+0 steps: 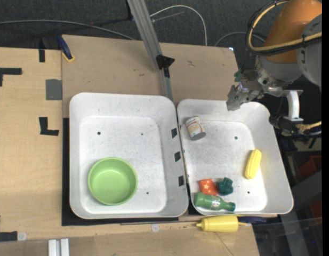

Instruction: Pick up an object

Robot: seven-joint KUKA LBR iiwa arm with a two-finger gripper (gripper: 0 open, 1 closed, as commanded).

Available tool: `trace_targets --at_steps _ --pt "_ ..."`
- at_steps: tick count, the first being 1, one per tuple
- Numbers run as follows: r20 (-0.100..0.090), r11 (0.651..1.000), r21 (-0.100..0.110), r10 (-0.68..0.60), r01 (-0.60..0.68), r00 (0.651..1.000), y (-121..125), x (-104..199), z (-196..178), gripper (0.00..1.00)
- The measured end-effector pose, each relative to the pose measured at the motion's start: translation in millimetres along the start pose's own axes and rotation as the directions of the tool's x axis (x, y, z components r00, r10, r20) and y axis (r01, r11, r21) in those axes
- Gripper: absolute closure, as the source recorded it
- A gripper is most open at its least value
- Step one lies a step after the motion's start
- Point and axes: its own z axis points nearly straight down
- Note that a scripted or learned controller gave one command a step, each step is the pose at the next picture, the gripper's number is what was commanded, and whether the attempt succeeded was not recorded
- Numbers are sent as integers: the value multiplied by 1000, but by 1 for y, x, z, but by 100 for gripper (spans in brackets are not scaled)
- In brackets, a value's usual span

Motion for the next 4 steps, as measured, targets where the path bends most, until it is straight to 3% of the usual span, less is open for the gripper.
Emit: trace_targets --at_steps 4 --pt "1 1000 3 0 0 1000 -53 215 30 100"
